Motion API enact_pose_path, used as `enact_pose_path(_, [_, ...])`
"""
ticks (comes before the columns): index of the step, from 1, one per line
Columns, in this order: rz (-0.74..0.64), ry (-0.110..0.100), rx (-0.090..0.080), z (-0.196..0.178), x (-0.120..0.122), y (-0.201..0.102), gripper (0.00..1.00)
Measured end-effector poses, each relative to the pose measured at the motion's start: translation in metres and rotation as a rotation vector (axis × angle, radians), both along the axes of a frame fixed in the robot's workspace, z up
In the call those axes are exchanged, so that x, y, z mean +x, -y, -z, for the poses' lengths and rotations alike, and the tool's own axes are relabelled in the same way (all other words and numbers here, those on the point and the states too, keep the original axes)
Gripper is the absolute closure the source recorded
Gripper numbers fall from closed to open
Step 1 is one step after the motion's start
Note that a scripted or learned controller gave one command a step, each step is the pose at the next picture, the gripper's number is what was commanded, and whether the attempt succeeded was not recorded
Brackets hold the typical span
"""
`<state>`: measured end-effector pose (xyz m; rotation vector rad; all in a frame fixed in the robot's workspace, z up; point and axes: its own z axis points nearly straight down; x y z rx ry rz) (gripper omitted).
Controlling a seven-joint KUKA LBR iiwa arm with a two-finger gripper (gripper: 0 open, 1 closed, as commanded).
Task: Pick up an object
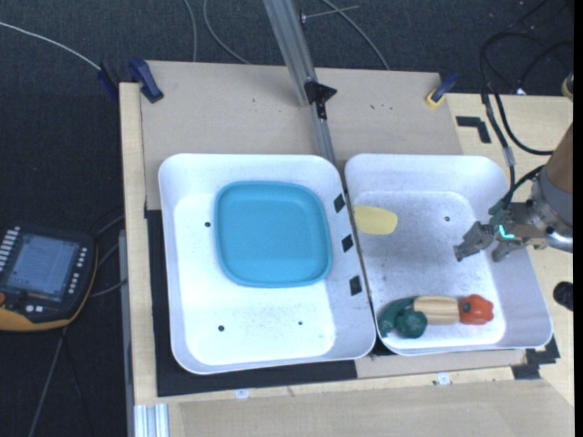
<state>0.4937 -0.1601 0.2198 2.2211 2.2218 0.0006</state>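
End effector (481, 245) above toy vegetables (437, 312), apart.

Arm (563, 185): cut off by the right edge, wrist end alone in frame.
Hand (483, 244): dark and small; finger spread cannot be told.
Bench (273, 408): near side runs off the bottom edge.
Pendant (41, 276): cropped at the left edge; screen too small to read.
Slanted metal pole (287, 25): top cut off by the upper edge.

A teal plate (272, 233) lies in the left bin (182, 317); a pendant (41, 276) sits on the floor beside the tabletop (237, 107).
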Motion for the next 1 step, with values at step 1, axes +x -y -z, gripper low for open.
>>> enact_pose_path(1, [0.0, 0.0, 0.0, 0.0001, 0.0, 0.0, 0.0])
